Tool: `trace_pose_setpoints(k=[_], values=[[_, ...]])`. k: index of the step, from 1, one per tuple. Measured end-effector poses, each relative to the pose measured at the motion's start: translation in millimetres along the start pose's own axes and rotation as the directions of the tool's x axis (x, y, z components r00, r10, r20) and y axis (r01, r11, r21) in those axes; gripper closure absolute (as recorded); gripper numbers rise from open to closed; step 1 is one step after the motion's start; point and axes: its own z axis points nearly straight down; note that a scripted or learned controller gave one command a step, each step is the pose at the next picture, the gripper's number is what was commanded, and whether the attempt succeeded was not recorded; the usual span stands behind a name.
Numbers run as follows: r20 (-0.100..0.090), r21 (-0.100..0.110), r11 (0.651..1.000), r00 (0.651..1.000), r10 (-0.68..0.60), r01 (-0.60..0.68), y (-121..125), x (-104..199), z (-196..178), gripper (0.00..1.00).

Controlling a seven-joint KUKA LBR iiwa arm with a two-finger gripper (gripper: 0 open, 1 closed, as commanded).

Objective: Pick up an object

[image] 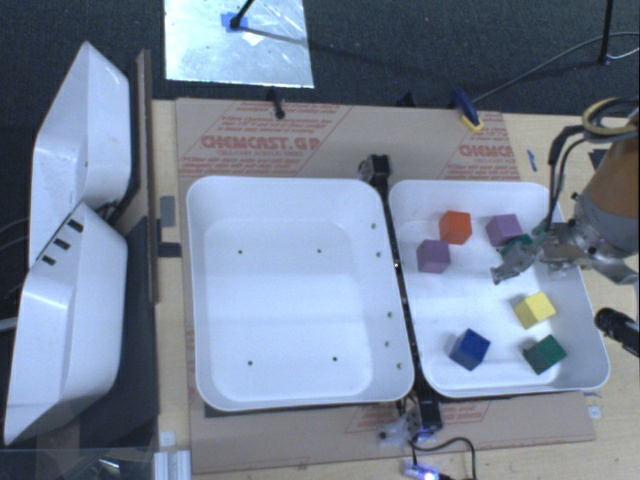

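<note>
The right bin holds the candidates: two purple cubes, one orange cube, one yellow cube, one blue cube, one green cube; six blocks in all. The claw hangs among them, the farther purple cube just beside it, the yellow one just toward the near rim; whether it's clenched or released, I cannot tell. The left bin sits alongside on the counter.

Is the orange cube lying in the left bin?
No, the orange cube lies in the right bin, beside a purple cube.
</note>
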Motion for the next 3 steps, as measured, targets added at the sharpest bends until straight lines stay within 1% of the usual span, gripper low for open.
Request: trace_pose_setpoints(k=[1, 2, 3], values=[[-0.002, 0.007, 1.0, 1.0, -0.004, 0.004, 55, 39, 85, 0.0], [0.0, 0.001, 1.0, 1.0, -0.001, 0.001, 99, 37, 108, 0.0], [0.0, -0.001, 1.0, 1.0, -0.001, 0.001, 99, 37, 96, 1.0]])
